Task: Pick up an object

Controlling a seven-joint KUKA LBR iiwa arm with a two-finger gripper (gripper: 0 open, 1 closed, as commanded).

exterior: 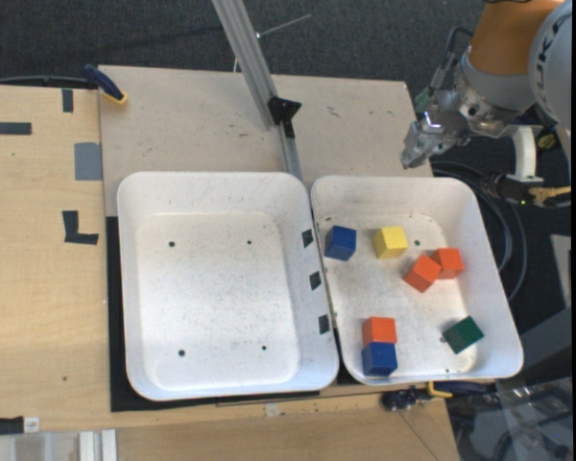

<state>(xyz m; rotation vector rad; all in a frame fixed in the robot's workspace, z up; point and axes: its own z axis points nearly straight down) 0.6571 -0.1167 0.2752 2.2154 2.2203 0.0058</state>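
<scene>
Grey arm with an orange band [518,27] reaching in from the right, gripper [420,150] hanging above the bare tabletop [355,133] just beyond the far rim of the right-hand shallow white bin [490,248]. Gripper small and dark against the board, so cannot tell how far apart it stands; nothing seen in its grasp.

Lying in the right bin, all apart from the gripper:
- small blue cube [341,242] near the far left, closest to the divider between the bins;
- small yellow cube [390,242] just beside it to the right, nearly below the gripper in the view;
- two orange cubes further right, one [422,274] touching the other [449,261], possibly overlapping at a corner;
- orange cube [379,330] at the near side, touching a second blue cube [379,358] right in front of it, close to the near rim;
- dark green cube [464,333] near the near right corner, tilted relative to the bin walls.

Left-hand shallow white bin [144,257] beside it, rims touching along the middle. Slanted grey metal rail [245,41] crossing the tabletop behind the bins, ending in a black clamp [284,110].
</scene>
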